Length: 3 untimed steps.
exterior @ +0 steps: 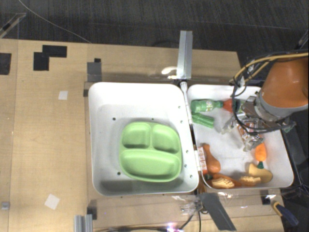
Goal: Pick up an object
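Right bin (287, 174) holds the candidate objects: a green bottle (206, 105) with an orange-red cap lying on its side at the far left corner, beside a darker green item (203, 121). A small carrot (260, 153) lies mid-right; 1 brown drumstick-like piece (210, 161) and 3 tan pieces (241, 179) sit along the near edge.

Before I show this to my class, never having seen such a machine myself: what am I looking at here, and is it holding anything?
One camera looks down at a slant on a wooden bench. The grey and orange shape at the right is a robot arm; its hand hangs low over the right white bin. That bin holds a green bottle, a small carrot and several brown and tan toy foods. The left white bin holds a green divided plate. I cannot tell whether the hand grips anything: cables and clutter hide it.
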Each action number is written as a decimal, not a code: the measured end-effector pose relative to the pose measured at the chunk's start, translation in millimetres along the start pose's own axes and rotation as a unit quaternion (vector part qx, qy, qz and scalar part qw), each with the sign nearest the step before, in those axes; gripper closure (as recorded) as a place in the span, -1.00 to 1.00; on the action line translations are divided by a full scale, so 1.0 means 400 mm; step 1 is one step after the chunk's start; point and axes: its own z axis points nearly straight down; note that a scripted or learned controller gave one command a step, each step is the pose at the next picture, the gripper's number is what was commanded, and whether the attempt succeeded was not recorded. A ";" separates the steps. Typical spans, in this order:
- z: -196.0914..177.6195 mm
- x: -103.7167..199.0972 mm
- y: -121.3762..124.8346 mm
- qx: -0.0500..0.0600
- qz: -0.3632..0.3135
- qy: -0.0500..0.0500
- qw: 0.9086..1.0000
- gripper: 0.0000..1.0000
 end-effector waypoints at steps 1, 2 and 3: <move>0.025 0.129 0.082 0.010 -0.027 -0.005 1.000 -1.00; 0.025 0.118 0.077 0.009 0.008 -0.004 1.000 -1.00; 0.024 0.126 0.162 0.012 -0.011 -0.005 1.000 -1.00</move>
